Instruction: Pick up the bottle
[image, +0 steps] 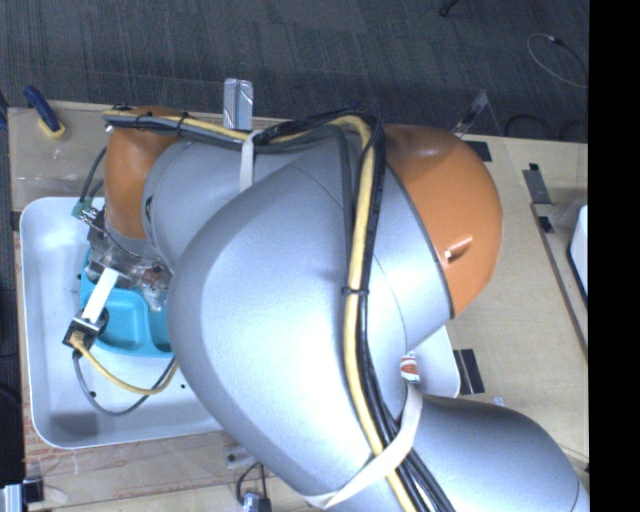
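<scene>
The grey arm (300, 330) is reaching across the counter (520, 290) into the left white bin (45, 300), its tool (120, 270) hanging low over a blue object (130, 322) that may be the bottle, though the shape is too hidden to confirm. Whether the tool is clenched or released cannot be told. A good grasp probably calls for centring over the object's narrow width before closing.
</scene>
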